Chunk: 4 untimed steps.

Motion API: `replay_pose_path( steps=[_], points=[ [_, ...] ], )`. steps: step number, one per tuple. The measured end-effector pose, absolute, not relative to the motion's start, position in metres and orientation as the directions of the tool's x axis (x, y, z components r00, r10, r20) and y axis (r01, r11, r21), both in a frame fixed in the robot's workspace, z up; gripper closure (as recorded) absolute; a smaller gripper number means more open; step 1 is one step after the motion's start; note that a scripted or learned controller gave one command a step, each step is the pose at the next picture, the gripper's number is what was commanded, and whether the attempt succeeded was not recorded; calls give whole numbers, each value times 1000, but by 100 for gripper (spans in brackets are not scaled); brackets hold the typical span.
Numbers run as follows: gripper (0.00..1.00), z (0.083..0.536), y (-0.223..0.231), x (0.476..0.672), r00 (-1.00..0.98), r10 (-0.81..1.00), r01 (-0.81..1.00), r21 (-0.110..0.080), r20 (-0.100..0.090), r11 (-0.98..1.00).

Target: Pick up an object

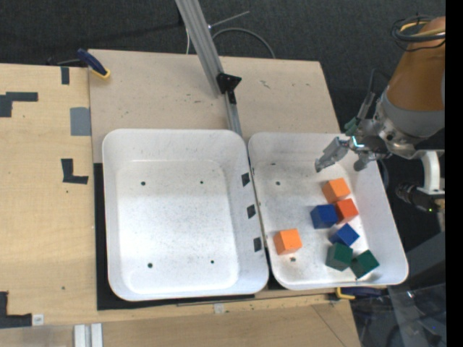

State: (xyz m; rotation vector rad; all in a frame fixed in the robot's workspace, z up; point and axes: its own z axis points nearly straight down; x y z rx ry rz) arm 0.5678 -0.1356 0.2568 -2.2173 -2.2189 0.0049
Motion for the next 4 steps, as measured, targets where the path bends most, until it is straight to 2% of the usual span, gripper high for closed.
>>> replay_pose_path(
  steps=[1, 2, 3, 4],
  points=[
    [0, 259, -136, 569, -2, 1000, 1000, -1, 0, 2],
    [0, 216, -134, 566, -1, 1000, 1000, -5, 0, 1],
    [0, 165, -127, 572, -2, 1000, 1000, -6, 0, 2],
    [0, 116, -123, 563, -1, 1000, 1000, -7, 0, 1]
  ],
)
